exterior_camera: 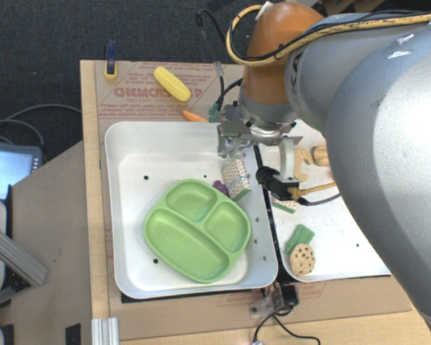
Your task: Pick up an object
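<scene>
Progress check: nothing is clearly picked up yet, as far as I can see. The likely target, a small patterned grey-and-white packet-looking thing, sits at the right edge of the left white bin, just off the upper right corner of the green plastic divided plate, with a small purple bit beside it. The metal two-finger hand hangs right above it, maybe touching the top; can't tell whether it's open or closed on anything. So the grab and lift are left, I'd guess.

Right white bin has a round cookie, a green piece and some tan wooden bits. On the cardboard-covered table behind the bins lie a yellow toy corn cob and an orange carrot-like piece. Dark carpet beyond, cables on the left.
</scene>
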Tool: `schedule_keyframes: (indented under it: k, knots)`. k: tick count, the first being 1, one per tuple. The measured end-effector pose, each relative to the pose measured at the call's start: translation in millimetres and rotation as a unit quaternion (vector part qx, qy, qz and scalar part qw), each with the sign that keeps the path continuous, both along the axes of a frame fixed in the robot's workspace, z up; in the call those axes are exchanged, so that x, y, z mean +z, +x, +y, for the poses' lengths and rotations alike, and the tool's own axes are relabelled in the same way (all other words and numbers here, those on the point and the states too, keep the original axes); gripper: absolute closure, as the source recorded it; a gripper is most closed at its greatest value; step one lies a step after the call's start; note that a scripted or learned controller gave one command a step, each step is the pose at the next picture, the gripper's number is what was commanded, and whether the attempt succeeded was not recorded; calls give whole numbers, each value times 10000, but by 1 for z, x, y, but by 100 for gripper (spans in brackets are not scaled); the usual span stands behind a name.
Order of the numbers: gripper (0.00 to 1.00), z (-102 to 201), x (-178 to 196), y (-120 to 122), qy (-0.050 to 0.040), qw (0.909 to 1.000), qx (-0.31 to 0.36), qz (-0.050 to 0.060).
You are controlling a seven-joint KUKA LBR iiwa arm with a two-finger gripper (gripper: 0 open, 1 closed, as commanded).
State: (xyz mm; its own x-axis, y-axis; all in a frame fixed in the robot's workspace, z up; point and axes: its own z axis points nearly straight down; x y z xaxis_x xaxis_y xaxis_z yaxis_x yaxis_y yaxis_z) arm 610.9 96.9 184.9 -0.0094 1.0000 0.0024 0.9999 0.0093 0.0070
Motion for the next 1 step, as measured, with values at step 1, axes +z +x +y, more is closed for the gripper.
schedule_keyframes:
  k: [1]
  knots:
    - [100, -50, 19, -42, -10, 10000, -68, 55]
